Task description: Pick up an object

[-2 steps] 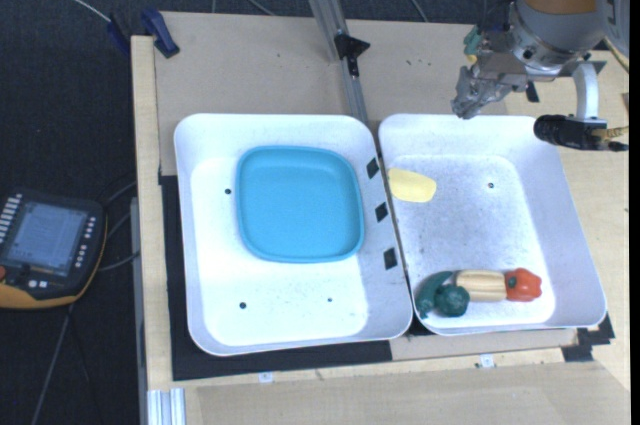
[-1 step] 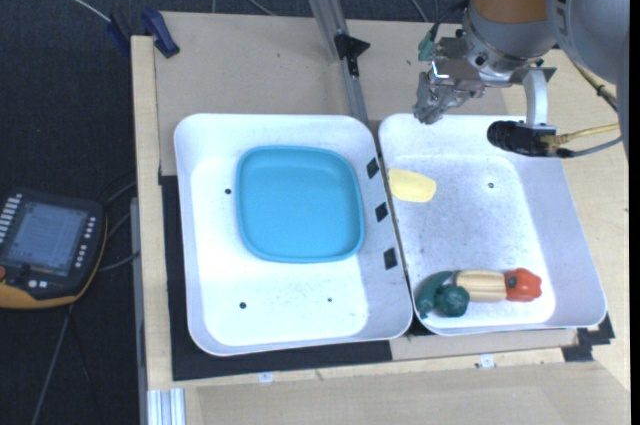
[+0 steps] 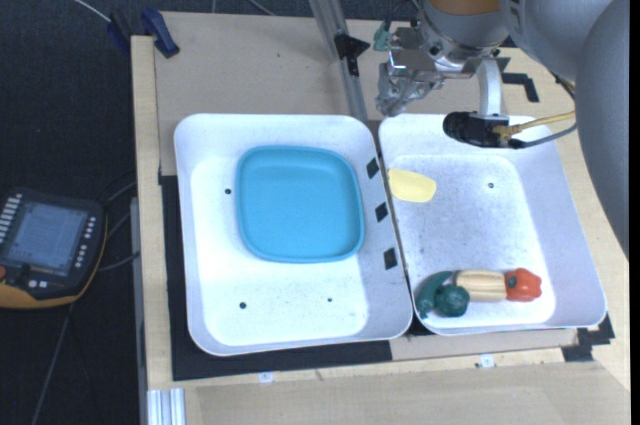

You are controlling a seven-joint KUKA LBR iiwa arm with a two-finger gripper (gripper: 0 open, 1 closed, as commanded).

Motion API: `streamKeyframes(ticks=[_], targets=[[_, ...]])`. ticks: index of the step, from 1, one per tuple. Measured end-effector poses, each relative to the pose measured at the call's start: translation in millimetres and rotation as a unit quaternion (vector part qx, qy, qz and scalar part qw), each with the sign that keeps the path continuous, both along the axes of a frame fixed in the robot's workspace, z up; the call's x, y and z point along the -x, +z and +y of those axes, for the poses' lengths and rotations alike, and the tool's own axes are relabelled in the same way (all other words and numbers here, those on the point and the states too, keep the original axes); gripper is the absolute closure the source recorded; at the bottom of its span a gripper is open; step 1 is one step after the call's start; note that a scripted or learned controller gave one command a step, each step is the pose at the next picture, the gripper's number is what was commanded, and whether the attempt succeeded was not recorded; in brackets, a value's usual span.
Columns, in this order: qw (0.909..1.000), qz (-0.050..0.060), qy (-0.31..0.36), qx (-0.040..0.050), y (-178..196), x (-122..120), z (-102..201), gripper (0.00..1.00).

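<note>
The gripper (image 3: 402, 93) was positioned above the far edge of the bench, just beyond the right bin (image 3: 560, 213); its finger state could not be told. A yellow piece (image 3: 412, 185) was located near that bin's far-left corner.

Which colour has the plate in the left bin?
Light blue. The plate shows clearly in the camera view.

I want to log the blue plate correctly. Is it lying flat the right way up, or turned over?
Right way up. The blue plate lies flat in the left bin, raised rim and sunken middle facing up.
</note>
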State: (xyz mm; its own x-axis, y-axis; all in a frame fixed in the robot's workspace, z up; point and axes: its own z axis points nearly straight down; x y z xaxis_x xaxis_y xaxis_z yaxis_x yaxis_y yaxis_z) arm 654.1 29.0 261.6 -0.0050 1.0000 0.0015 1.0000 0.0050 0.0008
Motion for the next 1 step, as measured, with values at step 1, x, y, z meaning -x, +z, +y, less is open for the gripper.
streamKeyframes(ticks=[1], targets=[[1.0,0.001,-0.001,0.0003,-13.6,-4.5,42.0,1.0]])
